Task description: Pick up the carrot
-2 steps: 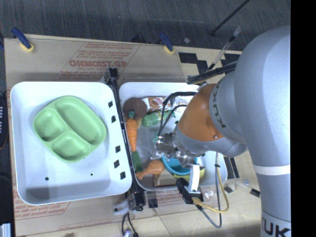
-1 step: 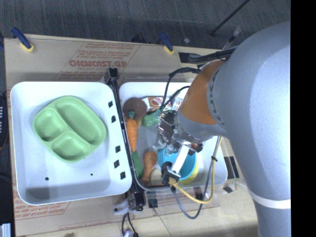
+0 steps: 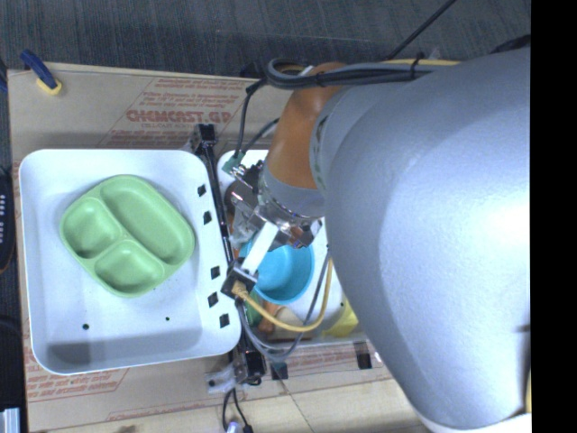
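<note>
bench (image 3: 135, 115): brown board, red print | floor: dark carpet | left bin (image 3: 54, 323): green divided plate (image 3: 128, 234) | right bin: blue bowl (image 3: 287, 273) beneath gripper (image 3: 248, 260), grip undeterminable

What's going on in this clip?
The arm reaches in from the right and bends low over the right bin, hiding most of it. Its gripper sits beside a blue bowl, with something yellow nearby. A green divided plate lies in the left bin. I can't make out a carrot.
</note>
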You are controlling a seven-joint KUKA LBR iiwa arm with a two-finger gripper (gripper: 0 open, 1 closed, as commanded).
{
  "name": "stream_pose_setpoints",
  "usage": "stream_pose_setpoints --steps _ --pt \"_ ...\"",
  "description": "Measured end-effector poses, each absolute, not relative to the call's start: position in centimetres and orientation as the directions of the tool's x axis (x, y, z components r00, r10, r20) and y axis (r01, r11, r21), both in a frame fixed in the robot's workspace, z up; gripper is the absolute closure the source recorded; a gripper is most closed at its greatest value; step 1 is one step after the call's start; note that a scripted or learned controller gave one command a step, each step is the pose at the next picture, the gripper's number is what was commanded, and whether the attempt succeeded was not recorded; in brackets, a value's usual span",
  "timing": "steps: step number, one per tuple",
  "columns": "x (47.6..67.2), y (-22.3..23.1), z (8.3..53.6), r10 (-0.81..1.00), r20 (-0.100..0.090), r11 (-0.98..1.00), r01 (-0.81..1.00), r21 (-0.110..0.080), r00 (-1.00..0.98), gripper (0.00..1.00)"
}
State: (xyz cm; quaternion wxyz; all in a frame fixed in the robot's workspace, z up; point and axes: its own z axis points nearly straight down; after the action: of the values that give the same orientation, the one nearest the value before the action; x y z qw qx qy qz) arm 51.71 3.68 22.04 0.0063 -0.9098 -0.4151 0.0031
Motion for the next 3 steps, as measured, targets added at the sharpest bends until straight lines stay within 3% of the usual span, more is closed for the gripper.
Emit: stream_pose_setpoints --steps 1,2,3 --pt "53.8 2.0 24.7 0.656 -0.008 -0.754 0.656 -0.011 0.754 1.0" --pt "52.2 2.8 25.4 0.407 -0.011 -0.913 0.407 -0.007 0.913 1.0" --pt "50.6 9.6 26.5 0.376 -0.007 -0.926 0.376 -0.008 0.926 1.0"
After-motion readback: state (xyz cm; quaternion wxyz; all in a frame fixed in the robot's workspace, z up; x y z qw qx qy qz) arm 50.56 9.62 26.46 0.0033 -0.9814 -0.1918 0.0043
